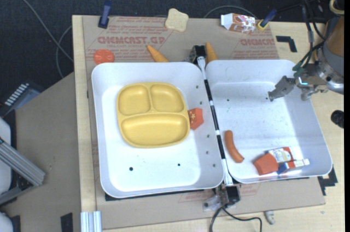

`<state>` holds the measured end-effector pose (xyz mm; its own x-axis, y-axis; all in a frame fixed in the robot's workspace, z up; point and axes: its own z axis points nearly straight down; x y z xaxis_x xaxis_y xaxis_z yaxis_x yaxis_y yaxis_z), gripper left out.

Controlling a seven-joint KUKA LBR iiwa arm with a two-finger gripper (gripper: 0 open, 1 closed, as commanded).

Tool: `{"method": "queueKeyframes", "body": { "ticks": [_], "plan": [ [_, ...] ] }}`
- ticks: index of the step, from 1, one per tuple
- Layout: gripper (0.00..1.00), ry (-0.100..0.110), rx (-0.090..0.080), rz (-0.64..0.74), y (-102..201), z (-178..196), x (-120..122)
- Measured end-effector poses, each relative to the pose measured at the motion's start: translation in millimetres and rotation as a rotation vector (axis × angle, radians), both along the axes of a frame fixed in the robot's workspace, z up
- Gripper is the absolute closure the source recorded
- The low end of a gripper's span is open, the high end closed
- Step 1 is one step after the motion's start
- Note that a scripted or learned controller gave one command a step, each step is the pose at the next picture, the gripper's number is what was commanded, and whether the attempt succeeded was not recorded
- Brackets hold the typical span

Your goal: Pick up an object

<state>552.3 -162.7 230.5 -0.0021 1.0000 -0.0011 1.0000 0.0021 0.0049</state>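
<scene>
In the right bin (pixel 257 75) an orange-red sausage (pixel 234 147) lies near the left wall. A red and white carton (pixel 279 161) lies flat toward the front right corner. My gripper (pixel 284 87) hangs over the back right part of this bin, well apart from the sausage and the carton. Nothing shows in it. The left bin (pixel 158 179) bears a yellow divided plate (pixel 153 115). A small red block (pixel 195 117) sits against the plate's right edge.
Behind the bins on the cardboard lie a bread slice (pixel 176 19), a blue clip (pixel 104 13), an orange disc (pixel 103 56), two carrot pieces (pixel 157 53) and a small carton (pixel 239 22). Cables run at the right.
</scene>
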Motion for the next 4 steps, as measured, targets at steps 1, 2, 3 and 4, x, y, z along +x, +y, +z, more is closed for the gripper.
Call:
{"method": "queueKeyframes", "body": {
  "ticks": [1,2,3,4],
  "plan": [
    [0.0,0.003,0.0,-0.001,12,-3,115],
    [0.0,0.008,0.002,-0.001,35,-39,105],
    [0.0,0.007,0.001,-0.003,4,-122,71],
    [0.0,0.008,0.004,-0.002,-52,-146,2]
  ]
}}
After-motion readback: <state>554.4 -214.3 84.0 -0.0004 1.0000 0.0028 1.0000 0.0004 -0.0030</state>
